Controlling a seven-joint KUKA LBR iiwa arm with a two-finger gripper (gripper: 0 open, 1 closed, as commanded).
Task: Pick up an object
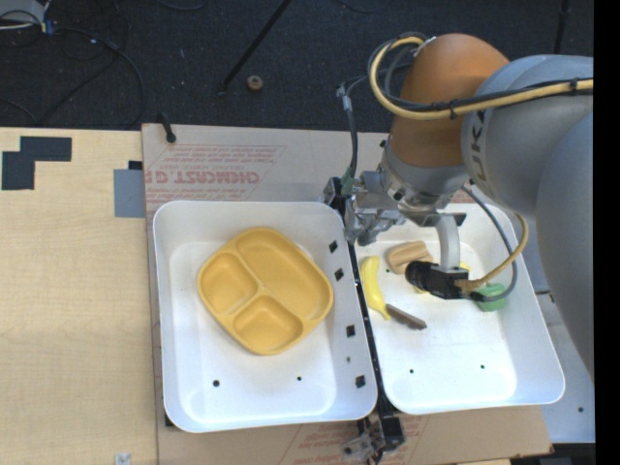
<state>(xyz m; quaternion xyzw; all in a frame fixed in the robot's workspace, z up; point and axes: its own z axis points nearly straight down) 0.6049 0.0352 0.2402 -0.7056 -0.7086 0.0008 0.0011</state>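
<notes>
Yellow banana point(374, 287) unlifted; pick outstanding.
Gripper point(371, 223) hangs over the far left corner of the right bin point(465, 366), just beyond the banana; whether it is open or closed cannot be told, and nothing is seen held. The banana lies curved along the bin's left wall, beside a tan block point(407, 255) and a dark stick point(409, 319).

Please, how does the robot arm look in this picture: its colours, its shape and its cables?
The arm is thick, rounded and smooth grey. Above the wrist it has a glossy orange band, shaped like a dome. A yellow cable loops around this band and runs back along the grey body. The gripper is small, made of grey metal and dark parts, and a thin dark cable rises from it.
</notes>
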